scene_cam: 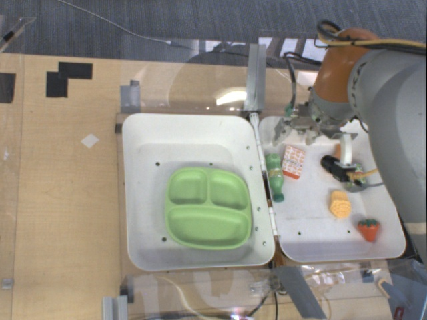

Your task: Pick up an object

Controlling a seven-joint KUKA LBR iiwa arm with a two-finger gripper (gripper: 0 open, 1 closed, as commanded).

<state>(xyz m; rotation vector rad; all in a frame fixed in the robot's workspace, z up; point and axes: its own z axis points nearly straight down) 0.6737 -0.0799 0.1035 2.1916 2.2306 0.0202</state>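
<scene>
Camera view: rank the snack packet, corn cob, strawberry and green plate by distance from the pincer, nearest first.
From the pincer, at the right bin's far edge:
1. Snack packet, just below it.
2. Corn cob, right bin's middle.
3. Strawberry, near right corner.
4. Green plate, left bin; too close to the strawberry to call.

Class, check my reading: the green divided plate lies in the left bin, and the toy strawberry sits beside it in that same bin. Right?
Not quite. The green divided plate does lie in the left bin, but the toy strawberry sits in the right bin, as the camera view shows.
</scene>
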